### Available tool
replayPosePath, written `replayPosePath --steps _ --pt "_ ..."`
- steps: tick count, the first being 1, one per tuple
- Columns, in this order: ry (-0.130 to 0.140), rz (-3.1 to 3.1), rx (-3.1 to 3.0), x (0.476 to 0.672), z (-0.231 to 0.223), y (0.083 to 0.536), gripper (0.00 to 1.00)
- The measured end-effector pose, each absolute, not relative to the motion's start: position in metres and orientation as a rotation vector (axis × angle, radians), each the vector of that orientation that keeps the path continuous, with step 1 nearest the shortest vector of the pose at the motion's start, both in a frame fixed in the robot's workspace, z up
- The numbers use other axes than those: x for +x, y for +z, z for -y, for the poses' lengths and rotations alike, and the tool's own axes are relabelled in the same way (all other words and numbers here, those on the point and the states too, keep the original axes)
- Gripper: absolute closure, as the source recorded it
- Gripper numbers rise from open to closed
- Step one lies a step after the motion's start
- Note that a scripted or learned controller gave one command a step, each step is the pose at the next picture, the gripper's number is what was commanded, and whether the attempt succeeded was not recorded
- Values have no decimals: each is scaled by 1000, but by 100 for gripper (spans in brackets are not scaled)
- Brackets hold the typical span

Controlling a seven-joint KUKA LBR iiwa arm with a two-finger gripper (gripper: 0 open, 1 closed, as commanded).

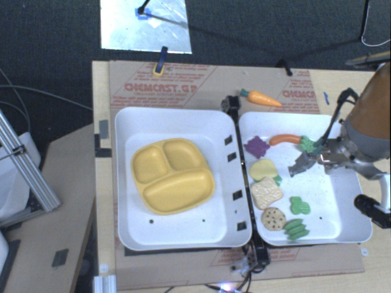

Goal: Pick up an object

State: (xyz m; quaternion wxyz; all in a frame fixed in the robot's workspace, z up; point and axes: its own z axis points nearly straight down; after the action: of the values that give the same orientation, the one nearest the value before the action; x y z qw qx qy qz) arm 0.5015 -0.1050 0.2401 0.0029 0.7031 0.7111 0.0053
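The claw (299, 163) hangs over the right bin (348, 224), fingers slightly apart, nothing between them — toy foods spread around it: a purple piece (257, 146) at ten o'clock, an orange pepper (286, 140) at eleven, a cracker (267, 193) and cookie (273, 218) at seven. The left bin (131, 224) holds a yellow tray (173, 175).

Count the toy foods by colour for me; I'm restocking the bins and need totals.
Green: 3, broccoli, beans, one by the tool
Orange: 2, carrot, curved piece
Purple: 1
Yellow-green: 1
Tan: 2, cracker, cookie
Total: 9
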Motion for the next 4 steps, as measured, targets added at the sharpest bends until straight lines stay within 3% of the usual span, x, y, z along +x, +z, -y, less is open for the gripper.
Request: replayPosePath --steps 1,2,3,4 --pt "6 -2225 2212 503 110 243 100" --pt "-2 -2232 2218 486 71 181 100" --pt "14 -2236 2203 488 -19 248 100" --pt "16 -2229 2206 488 -59 337 100"
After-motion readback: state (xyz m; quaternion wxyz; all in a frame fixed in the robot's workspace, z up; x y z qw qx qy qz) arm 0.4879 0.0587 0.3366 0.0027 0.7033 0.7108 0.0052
